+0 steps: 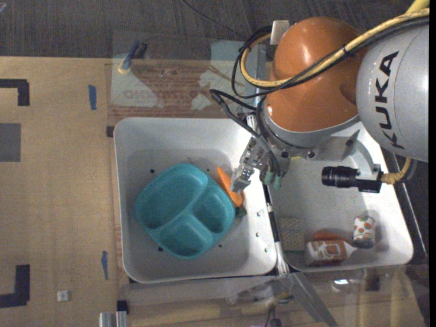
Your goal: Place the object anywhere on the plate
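Orange carrot-like obj (pixel 227 183) leaning at right rim of teal 3-compartment plate (pixel 184 211) (left bin).

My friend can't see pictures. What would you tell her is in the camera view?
A grey and orange robot arm lowers its end effector over an orange carrot-like object lying beside a teal divided plate in the left white bin. The right bin holds a small bottle and a little can.

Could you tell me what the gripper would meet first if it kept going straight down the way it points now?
Probably the orange carrot-like object just below the gripper, lying beside the teal divided plate; depth is hard to judge.
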`<state>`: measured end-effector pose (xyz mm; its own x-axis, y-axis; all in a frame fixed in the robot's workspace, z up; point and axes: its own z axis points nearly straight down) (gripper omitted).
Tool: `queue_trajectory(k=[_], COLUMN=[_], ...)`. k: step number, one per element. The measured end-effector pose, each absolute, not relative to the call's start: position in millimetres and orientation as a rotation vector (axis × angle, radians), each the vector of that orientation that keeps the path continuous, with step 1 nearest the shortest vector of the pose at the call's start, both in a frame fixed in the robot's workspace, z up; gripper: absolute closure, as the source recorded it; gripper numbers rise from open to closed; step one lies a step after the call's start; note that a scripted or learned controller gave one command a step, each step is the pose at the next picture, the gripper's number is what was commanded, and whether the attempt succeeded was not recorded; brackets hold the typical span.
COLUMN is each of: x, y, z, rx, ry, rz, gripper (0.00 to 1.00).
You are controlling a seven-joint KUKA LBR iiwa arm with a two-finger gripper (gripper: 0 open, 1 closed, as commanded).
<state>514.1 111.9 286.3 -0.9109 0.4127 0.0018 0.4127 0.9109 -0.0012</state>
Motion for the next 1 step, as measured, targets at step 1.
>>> queue_trajectory(k=[1], x=[556.8], y=[153.7], z=[188.3], rx=[-0.451], ry=[-3.108], rz=[-0.001], gripper=[1.00])
